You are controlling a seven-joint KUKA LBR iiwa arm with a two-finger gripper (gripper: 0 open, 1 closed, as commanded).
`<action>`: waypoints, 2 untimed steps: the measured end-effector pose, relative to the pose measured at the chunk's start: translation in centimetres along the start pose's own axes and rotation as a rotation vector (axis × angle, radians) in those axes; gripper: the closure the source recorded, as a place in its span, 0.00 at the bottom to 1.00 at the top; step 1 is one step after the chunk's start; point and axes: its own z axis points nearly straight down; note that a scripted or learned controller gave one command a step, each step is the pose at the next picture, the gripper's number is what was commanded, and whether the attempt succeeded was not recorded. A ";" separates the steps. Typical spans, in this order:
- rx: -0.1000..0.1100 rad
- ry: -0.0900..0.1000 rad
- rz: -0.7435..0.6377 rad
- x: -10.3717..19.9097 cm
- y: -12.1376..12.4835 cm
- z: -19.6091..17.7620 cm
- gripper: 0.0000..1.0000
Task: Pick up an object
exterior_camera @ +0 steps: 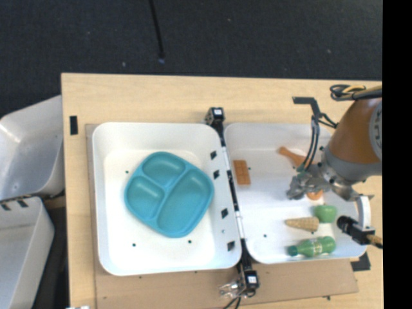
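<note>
The right bin [270,237] holds the loose objects: a small orange-brown rectangular block [241,172] lying flat near its left wall, and an orange carrot-like piece [291,153] tilted toward the far side. Nearer the front lie a tan cone [302,223] on its side pointing left, a small green rounded item [326,212] just right of it, and a green bottle [312,246] lying on its side along the front wall. A small orange thing [313,196] shows partly under the arm's end, too hidden to identify.

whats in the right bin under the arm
In the right bin: an orange block, a carrot-like piece, a tan cone, a green lump and a green bottle. The pincer covers part of something orange.
</note>
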 end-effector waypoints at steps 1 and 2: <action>-0.003 0.000 -0.011 0.6 0.5 -6.1 1.00; -0.003 -0.001 -0.011 0.5 0.7 -11.5 1.00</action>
